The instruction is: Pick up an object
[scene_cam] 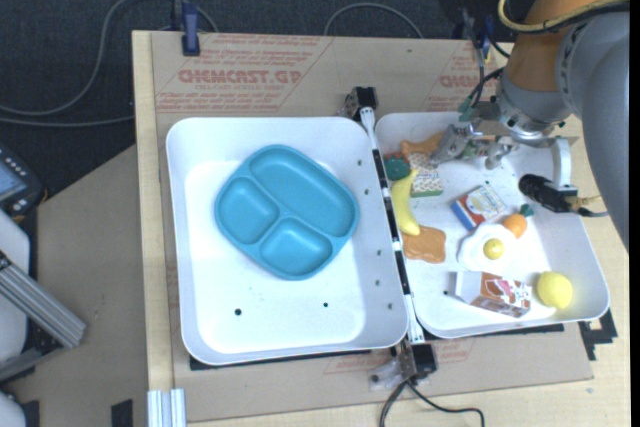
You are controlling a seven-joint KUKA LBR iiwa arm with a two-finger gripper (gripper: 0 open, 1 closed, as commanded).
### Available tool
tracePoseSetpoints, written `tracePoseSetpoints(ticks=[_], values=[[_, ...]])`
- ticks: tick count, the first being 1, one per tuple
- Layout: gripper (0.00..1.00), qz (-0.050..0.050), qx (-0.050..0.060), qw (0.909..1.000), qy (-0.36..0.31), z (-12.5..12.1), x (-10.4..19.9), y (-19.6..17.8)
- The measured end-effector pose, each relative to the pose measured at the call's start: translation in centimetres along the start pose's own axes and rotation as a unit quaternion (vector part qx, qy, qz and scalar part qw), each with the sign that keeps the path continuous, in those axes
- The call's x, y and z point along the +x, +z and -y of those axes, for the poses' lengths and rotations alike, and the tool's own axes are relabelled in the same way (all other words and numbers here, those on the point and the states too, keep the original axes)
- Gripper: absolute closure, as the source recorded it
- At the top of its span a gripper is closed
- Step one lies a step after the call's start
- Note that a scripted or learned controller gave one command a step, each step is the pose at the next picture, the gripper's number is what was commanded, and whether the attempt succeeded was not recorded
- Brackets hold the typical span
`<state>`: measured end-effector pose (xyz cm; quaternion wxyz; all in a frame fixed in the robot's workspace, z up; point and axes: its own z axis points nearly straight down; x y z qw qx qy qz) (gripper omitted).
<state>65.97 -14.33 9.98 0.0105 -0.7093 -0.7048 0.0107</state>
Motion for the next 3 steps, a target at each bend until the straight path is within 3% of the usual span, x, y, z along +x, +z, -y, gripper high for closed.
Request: tracePoseSetpoints(ticks=[1, 2, 3], values=[[0.00, 0.000, -0.019, 0.9998, 0.000, 9.1, -1.8, 1.4], [0.00, 0.002, -0.020, 0.9998, -0.003, 10.6, 3.0, 1.4], [0.00, -0.004, -0.001, 1.0000, -0.001, 0.9, -3.3, 1.7]])
